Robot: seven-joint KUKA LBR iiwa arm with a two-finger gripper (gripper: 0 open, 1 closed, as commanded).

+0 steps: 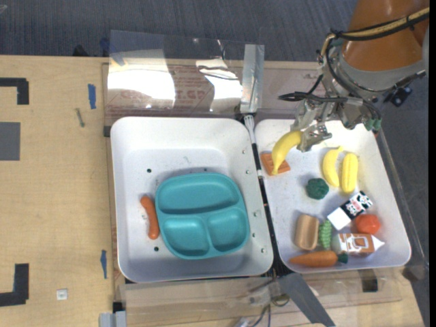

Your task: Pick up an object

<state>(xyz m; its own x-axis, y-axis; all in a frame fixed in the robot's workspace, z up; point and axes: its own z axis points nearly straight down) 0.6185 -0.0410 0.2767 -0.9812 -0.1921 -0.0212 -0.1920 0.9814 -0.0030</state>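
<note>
My gripper [308, 133] hangs over the back left part of the right bin [395, 251], under the orange-banded wrist. A yellow banana [286, 144] slants down to the left from the fingers, its upper end pinched between them. An orange piece [276, 163] lies right under the banana's lower end, by the bin's left wall.
The right bin also holds two yellow pieces [339, 170], a green lump [316, 188], a cow-patterned item [358, 203], a red tomato [368, 224], a bread piece [306, 231] and a carrot [313, 259]. In the left bin [129, 142] are a teal divided plate [202, 213] and an orange sausage [150, 216].
</note>
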